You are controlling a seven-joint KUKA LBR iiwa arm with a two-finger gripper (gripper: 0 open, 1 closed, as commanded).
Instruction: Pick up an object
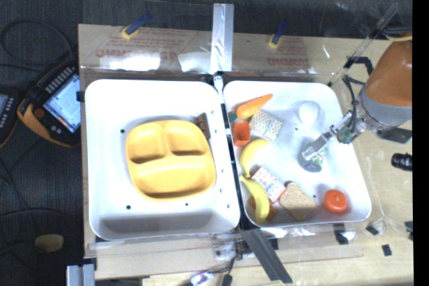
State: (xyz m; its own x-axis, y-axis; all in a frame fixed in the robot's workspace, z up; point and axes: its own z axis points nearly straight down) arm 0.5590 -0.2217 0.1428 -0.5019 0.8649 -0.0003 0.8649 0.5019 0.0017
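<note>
Grey end effector hangs low inside the right bin, placed for a grasp near scattered toy food. Whether it is open or holding anything, I cannot tell.

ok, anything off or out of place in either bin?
Nothing spilled or damaged. The yellow divided plastic tray sits slightly askew in the left white bin. Toy food, including a yellow banana, lies jumbled along the right white bin's left side.
</note>
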